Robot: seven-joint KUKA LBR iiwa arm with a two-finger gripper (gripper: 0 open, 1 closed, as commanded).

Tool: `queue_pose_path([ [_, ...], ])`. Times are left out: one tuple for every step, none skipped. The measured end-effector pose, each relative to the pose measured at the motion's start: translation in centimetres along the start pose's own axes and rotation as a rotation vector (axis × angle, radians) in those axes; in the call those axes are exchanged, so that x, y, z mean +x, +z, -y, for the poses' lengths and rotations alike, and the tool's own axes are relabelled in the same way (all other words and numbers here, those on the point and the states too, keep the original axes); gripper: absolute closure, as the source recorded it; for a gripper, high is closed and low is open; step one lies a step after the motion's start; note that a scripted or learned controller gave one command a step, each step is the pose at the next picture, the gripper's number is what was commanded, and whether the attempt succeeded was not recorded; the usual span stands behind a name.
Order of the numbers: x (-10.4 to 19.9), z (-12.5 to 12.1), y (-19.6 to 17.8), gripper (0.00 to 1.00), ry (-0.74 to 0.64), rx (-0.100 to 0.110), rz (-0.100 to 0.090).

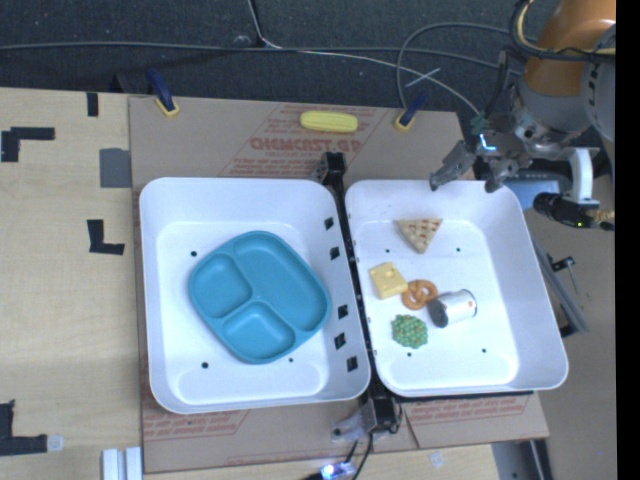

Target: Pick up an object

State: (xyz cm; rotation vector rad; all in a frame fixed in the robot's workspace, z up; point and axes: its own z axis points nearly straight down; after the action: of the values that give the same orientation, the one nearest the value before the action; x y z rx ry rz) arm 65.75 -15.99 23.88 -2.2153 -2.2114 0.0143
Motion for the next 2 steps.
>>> queue_pose_path([
  [0.0, -0.2, -0.9, 0.0, -0.003, -0.013, 0.002],
  [0.0, -0.2, 5.6, 0.0, -0.003, -0.008, 0.002],
])
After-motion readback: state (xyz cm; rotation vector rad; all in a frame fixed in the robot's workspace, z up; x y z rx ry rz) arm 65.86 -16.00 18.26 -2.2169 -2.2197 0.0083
